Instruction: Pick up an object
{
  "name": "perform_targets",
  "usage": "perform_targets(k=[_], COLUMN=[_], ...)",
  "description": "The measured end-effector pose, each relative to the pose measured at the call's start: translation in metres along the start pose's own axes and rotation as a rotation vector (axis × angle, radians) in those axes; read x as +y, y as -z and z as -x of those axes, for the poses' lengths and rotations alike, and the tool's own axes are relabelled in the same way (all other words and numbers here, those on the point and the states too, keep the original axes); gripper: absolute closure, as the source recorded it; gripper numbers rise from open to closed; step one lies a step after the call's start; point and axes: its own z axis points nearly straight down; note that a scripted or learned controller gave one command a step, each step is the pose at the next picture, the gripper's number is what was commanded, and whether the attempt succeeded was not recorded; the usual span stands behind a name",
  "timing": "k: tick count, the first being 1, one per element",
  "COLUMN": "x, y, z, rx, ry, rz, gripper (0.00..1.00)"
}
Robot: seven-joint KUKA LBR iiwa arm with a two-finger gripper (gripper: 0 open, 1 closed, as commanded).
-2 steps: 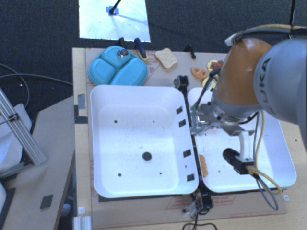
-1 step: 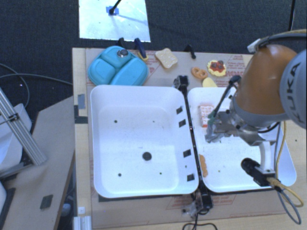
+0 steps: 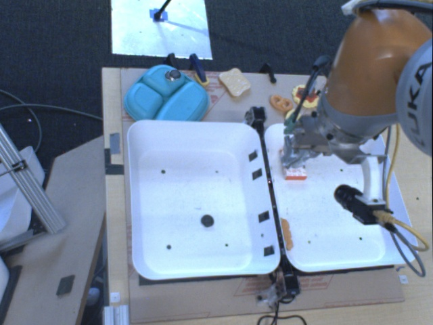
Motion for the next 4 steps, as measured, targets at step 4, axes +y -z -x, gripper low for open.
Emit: perform_targets(k=[4], x=[0.049], y=[0.021], z=[-0.069], rx=[0.0], ry=[-0.002], rz=[-0.002], gripper=[1.0])
